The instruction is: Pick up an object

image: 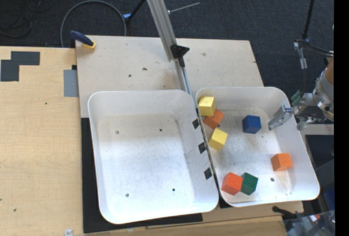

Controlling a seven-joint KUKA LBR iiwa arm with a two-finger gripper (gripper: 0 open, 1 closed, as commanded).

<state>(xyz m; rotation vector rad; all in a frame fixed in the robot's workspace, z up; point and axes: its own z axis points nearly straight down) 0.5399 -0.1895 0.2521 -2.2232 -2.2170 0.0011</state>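
Note:
The right bin [305, 186] holds several small cubes. A yellow cube [206, 105] and an orange cube [215, 119] touch near the bin's left wall, with a second yellow cube [218, 138] just below them. A blue cube [251, 123] sits in the middle. Lower right lies another orange cube [281, 162]. A red cube [232, 183] and a green cube [249, 183] sit side by side at the front. My gripper [280, 116] hangs over the bin's right part, a short way right of the blue cube, with nothing seen in it.
The left bin [98, 120] adjoins the right one, joined by black clips along the shared wall. A slanted aluminium bar [161, 17] rises behind the bins. The arm's wrist [322, 101] enters at the right edge. Cables lie on the floor behind the bench.

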